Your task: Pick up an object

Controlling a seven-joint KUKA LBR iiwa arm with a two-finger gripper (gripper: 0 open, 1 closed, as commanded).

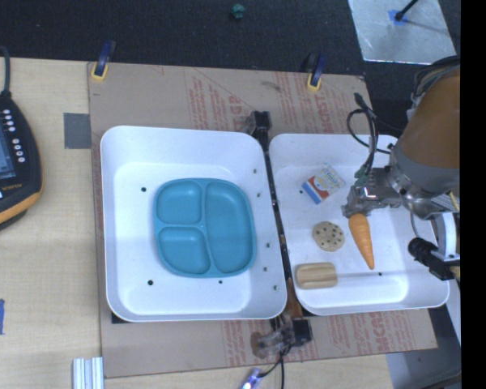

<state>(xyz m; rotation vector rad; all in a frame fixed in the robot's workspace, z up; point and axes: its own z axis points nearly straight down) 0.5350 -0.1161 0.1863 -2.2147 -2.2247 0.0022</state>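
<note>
Brown board covers a pale wooden bench (40, 298) carrying two white bins. At left, one bin (121, 217) holds a blue divided plate (204, 227). At right, the other bin (421, 294) holds a carrot (362, 240), a cookie (328, 235), a tan block (316, 275) and a small carton (321, 183). Directly above the carrot's thick end, the gripper (366, 202) hangs with jaw state impossible to tell. A teach pendant (4, 160) lies far left.

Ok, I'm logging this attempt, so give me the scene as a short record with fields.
left bin: holds a blue divided plate
right bin: holds a carrot, a cookie, a tan wooden block, a small carton
gripper: over the right bin, at the carrot's wide end
grasp: cannot tell from this view
</note>
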